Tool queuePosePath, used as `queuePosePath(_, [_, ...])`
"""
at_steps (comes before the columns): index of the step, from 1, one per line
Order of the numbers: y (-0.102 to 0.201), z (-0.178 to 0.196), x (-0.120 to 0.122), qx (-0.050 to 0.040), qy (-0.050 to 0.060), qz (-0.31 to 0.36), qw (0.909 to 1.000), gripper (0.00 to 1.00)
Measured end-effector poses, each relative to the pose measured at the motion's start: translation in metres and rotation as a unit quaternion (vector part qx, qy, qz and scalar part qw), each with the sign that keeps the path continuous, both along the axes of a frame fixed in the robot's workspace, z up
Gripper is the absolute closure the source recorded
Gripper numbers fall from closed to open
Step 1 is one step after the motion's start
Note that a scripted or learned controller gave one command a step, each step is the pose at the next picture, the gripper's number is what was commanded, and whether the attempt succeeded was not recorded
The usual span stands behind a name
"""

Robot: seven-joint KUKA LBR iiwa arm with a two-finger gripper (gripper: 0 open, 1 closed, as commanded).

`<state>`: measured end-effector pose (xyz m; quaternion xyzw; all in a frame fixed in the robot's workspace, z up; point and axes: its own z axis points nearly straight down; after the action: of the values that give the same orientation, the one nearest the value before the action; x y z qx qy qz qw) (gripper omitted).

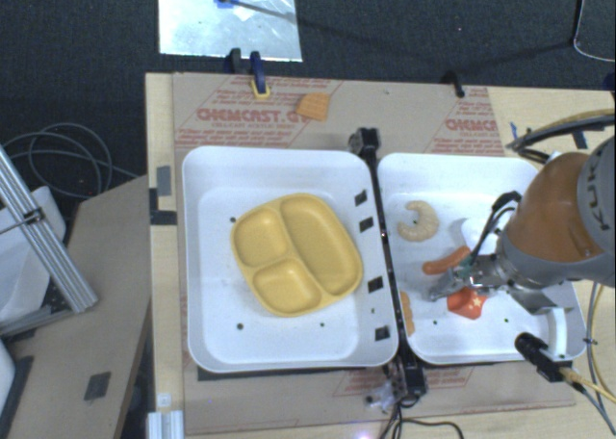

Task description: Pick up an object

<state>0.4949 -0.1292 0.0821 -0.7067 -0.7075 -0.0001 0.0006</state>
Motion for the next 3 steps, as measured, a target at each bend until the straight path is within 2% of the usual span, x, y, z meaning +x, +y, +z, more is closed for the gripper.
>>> queuePosePath(1, [-0.001, 0.013, 0.002, -0.0014, -0.003, 0.000, 1.0000, 1.00])
queuePosePath(2, [-0.001, 0.013, 0.002, -0.0013, -0.003, 0.000, 1.0000, 0.00])
queuePosePath(3, [0.025, 0.153, -0.006, -0.0012, -0.008, 0.003, 1.0000, 0.00])
